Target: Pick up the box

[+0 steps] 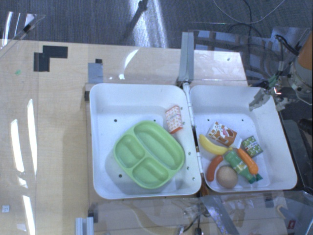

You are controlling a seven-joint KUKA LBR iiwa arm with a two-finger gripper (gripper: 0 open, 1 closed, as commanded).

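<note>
box point(173, 119) in left bin, well apart from jaws point(266, 98) — jaws' state unclear

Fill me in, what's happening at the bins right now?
The gripper hangs at the right bin's far right edge, holding nothing. A small box lies in the left bin beside the green divided plate. Another box sits in the right bin with a banana and other toy food. No pick yet.

single fixed cam above bench point(54, 131), angled down, mid-range; both white bins point(98, 146) in frame, arm side right
</note>
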